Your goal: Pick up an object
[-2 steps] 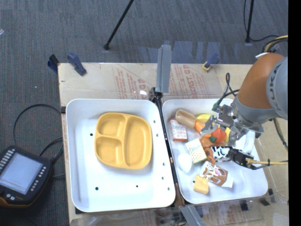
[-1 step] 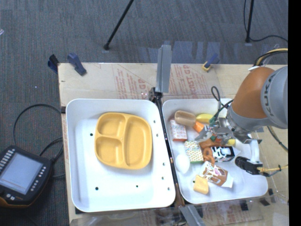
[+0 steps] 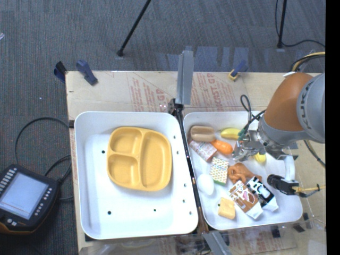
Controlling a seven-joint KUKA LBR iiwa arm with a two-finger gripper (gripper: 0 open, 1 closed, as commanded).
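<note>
The right bin (image 3: 291,209) holds several toy foods. Along its far side lie a brown hot dog bun (image 3: 202,133), a yellow banana (image 3: 231,133) and an orange carrot (image 3: 223,146). Nearer the front are a red striped packet (image 3: 203,151), a green checkered box (image 3: 218,170), a white egg (image 3: 205,184), a brown pretzel-like piece (image 3: 240,172), a cheese wedge (image 3: 227,208) and a brown-and-white carton (image 3: 247,198). My gripper (image 3: 244,151) hangs low over the bin's middle, just right of the carrot and above the brown piece. A small yellow piece (image 3: 260,158) sits beside it.
In the left bin (image 3: 90,206) lies a yellow divided plate (image 3: 139,158). A grey upright post (image 3: 185,78) stands behind the seam between the bins. A black-and-white packet (image 3: 261,189) lies near the right bin's front. A tablet (image 3: 21,195) rests on the floor at left.
</note>
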